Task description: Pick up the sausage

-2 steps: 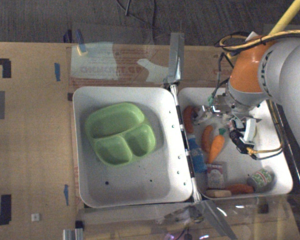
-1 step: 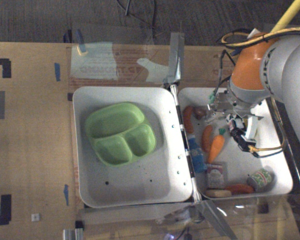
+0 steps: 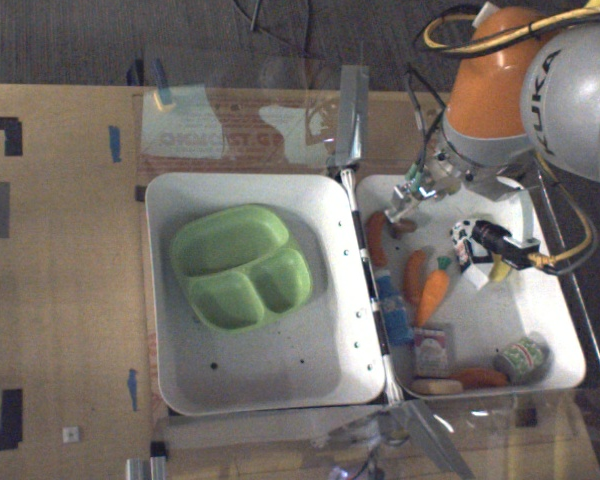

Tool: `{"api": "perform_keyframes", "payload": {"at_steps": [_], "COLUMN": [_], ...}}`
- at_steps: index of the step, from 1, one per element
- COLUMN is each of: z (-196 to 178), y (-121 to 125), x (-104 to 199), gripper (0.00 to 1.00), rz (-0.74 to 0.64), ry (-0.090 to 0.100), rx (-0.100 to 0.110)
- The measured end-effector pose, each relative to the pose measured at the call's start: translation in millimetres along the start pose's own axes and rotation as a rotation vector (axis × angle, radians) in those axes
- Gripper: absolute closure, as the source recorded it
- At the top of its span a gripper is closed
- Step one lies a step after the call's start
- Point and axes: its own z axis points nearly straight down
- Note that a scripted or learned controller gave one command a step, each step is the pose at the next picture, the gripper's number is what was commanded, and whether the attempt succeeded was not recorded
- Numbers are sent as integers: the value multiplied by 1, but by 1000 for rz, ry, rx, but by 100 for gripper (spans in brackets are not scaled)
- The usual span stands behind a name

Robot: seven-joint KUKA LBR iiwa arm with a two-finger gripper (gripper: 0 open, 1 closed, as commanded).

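The sausage, reddish brown and elongated, lies in the right bin against its left wall, near the far end. My gripper hangs low over the bin's far left corner, just right of the sausage's upper end and close to it. Nothing is visibly held in it. The grey arm with its orange band comes in from the upper right.
In the right bin there are also an orange-red piece, a carrot, a blue item, a small box, a red stick-shaped thing and a can. A green divided plate sits in the left bin.
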Motion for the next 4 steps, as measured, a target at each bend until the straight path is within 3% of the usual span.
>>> {"api": "perform_keyframes", "payload": {"at_steps": [1, 2, 3, 4], "z": [99, 0, 2, -7], "y": [2, 14, 46, 47], "x": [-73, -45, 47, 48], "gripper": [100, 100, 100, 100], "rz": [842, 1055, 1322, 1316], "ry": [0, -1, -2, -4], "rx": [1, 4, 10, 12]}}
